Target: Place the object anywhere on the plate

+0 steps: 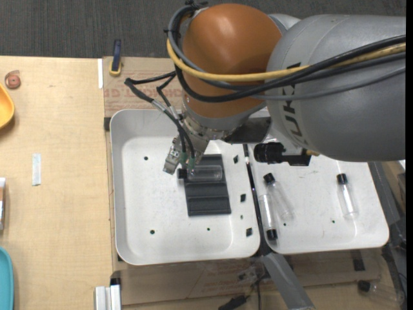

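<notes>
Gripper (193,170): hanging over left bin (135,237), above black ridged plate (208,197); grip state impossible to tell. Two clear tubes (268,202) lying at three o'clock, right bin (371,228).

A light wooden bench (58,173) filled the left of the scene, with dark grey carpet (84,15) running behind it along the top. To the bench's right lay a sheet of brown cardboard (145,86), on which stood two shallow white bins (129,192). A blue clamp (117,55) gripped the bench's far edge, and even overhead light left only soft shadows.
</notes>
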{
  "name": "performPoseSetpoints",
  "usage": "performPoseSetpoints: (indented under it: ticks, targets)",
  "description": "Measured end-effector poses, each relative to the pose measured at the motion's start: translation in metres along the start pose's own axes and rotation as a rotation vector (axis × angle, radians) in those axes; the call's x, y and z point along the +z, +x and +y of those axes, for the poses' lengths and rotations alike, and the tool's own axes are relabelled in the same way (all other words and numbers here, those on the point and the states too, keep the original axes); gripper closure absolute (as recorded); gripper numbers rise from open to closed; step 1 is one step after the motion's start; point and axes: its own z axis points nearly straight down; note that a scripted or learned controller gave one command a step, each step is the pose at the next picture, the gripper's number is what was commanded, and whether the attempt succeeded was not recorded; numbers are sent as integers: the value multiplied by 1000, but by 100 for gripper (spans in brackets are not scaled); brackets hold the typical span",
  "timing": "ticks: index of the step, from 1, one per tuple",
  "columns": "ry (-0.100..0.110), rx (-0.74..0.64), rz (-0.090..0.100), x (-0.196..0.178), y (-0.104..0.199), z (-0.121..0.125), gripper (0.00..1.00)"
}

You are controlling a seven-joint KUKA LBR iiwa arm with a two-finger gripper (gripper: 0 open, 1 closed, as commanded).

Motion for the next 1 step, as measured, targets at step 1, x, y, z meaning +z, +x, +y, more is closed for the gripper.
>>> performPoseSetpoints:
  ticks: [1]
  targets:
    - [0, 0, 0, 0, 0, 0, 0]
